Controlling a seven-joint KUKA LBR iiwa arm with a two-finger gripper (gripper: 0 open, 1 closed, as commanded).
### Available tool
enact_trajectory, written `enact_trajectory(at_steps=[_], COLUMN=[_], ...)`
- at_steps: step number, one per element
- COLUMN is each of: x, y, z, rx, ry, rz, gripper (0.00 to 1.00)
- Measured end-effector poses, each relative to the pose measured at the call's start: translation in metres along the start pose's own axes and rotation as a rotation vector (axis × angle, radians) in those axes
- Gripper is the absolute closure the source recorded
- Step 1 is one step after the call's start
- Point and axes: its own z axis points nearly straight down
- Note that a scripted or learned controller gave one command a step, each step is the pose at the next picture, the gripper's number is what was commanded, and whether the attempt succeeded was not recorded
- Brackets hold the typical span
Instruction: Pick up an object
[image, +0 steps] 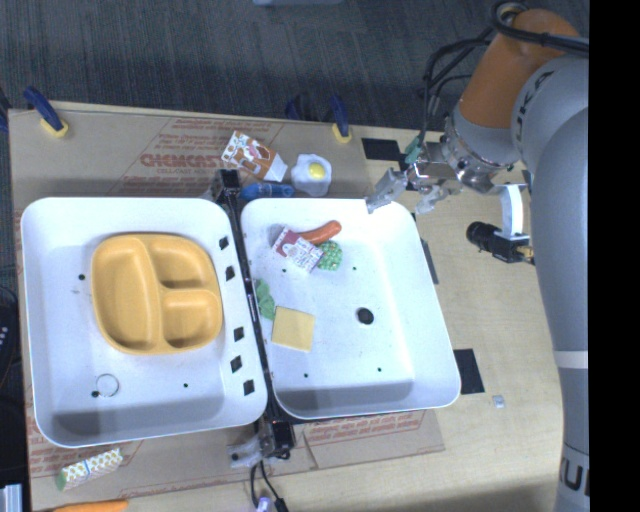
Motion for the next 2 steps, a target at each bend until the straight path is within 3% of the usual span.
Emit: enact_trajectory(at_steps=[1, 2], x=[0.023, 0.09], y=[0.003, -0.017], z=[0.15, 0.149], rx=[0.001, -0.001], ry=[0.001, 0.0], rz=[-0.023, -0.088], gripper=[0.0, 0.0])
